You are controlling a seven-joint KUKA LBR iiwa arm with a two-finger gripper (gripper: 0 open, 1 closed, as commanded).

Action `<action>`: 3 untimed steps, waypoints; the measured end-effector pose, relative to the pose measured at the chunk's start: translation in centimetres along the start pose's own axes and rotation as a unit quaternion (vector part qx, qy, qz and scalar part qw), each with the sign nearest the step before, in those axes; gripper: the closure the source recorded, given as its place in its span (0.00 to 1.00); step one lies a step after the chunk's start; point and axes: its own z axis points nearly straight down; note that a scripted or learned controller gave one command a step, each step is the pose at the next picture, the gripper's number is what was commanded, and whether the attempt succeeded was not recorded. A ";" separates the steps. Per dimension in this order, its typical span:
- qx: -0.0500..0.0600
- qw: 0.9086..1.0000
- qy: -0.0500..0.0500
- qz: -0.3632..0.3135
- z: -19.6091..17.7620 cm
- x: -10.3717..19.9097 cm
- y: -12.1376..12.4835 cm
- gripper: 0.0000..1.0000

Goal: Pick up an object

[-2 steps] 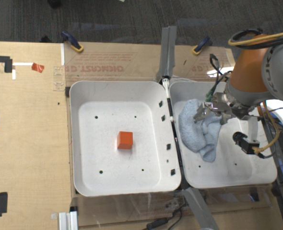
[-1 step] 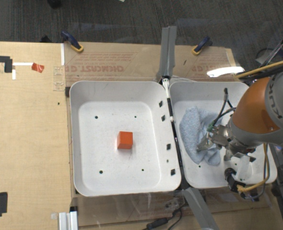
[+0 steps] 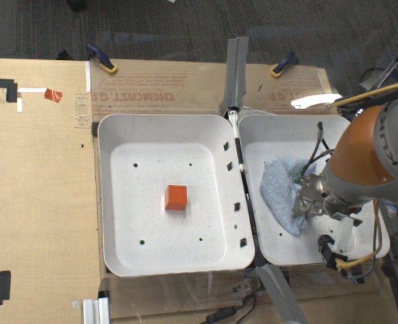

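An orange-red block [image 3: 176, 198] lies near the middle of the left bin [image 3: 118, 181]. A crumpled light blue cloth [image 3: 280, 187] lies in the right bin [image 3: 253, 140], left of centre. My gripper [image 3: 305, 204] hangs low over the cloth's right edge, under the orange band of the arm [image 3: 361, 154]. The wrist and cables hide most of the fingertips where they meet the cloth.
A metal divider with black clips [image 3: 238, 174] separates the two bins. Cardboard [image 3: 165, 93] lies behind the bins with clamps at its far edge. A wooden board [image 3: 30, 181] covers the bench to the left.
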 end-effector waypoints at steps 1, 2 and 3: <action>0.000 0.984 -0.002 0.176 -9.0 2.7 -2.5 1.00; 0.000 0.973 -0.002 0.232 -9.8 5.3 -3.6 1.00; 0.000 0.983 -0.003 0.183 -9.0 7.9 0.7 1.00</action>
